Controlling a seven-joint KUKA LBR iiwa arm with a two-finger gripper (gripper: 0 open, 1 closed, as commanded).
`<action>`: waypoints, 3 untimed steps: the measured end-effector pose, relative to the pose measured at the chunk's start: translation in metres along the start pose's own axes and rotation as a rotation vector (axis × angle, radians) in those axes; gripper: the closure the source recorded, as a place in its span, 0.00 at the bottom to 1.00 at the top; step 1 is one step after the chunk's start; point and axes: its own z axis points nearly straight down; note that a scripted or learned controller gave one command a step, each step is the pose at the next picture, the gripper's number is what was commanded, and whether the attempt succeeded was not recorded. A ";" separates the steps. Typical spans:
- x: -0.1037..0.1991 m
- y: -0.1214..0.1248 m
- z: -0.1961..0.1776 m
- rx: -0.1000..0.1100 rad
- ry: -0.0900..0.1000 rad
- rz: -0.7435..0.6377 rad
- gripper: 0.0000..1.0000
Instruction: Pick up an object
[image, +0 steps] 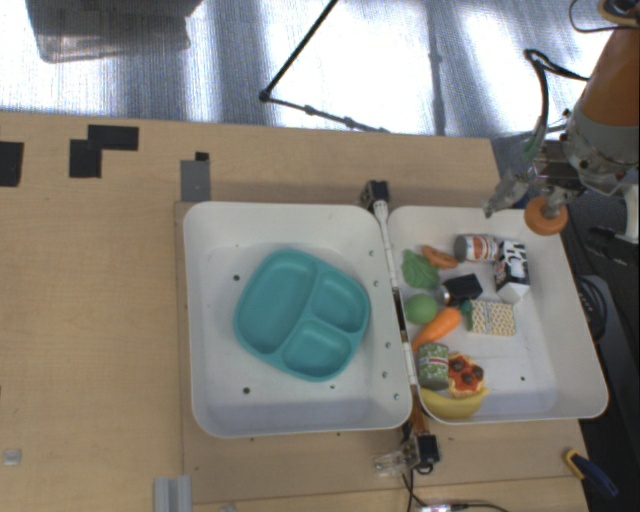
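Camera view: arm enters at the surface's right edge, near the far right corner. Jaws sit just past the far right corner of the right bin. An orange round object is right at the jaws, apparently gripped, though the contact is too small to confirm and I cannot tell how far they're parted.

Right bin contents, bunched toward its left wall:
- small can lying on its side, far end
- black-and-white carton just right of the can
- green leafy piece with a small orange piece touching it
- black block mid-bin
- patterned square box beside the block
- green ball, carrot just nearside of it
- pizza slice atop a banana, near left corner

Left bin holds a teal divided plate, roughly centred, lying flat.
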 end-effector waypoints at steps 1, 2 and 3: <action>0.000 -0.010 0.131 -0.002 0.000 0.001 0.00; -0.001 -0.008 0.139 -0.006 -0.002 0.002 0.00; -0.002 -0.008 0.141 -0.006 -0.004 0.002 0.00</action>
